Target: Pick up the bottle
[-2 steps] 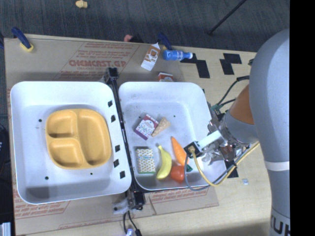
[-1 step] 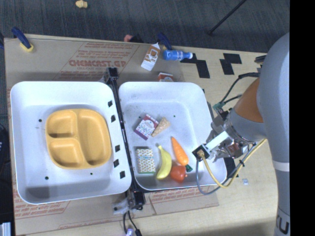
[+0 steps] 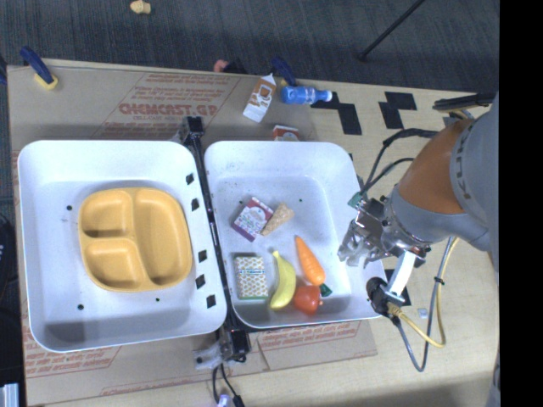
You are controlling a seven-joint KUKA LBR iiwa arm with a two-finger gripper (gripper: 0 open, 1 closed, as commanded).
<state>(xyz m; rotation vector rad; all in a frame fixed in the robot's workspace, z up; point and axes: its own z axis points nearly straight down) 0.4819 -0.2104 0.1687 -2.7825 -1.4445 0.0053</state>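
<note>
**Bottle outside the bins, gripper at the rim**

The blue bottle point(image 3: 304, 95) lies on the bench beyond the right bin's point(image 3: 341, 161) far rim. The gripper point(image 3: 357, 251) hangs over that bin's right edge; I cannot tell its opening. Food crowds the bin's near half.

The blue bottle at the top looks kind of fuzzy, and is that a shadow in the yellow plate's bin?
In the camera view the blue bottle is small and soft-edged, so its label cannot be read; a grey shadow sits in the left bin at its near-left corner; the yellow plate looks evenly lit, without glare; the tool is a bit blurry too.
</note>
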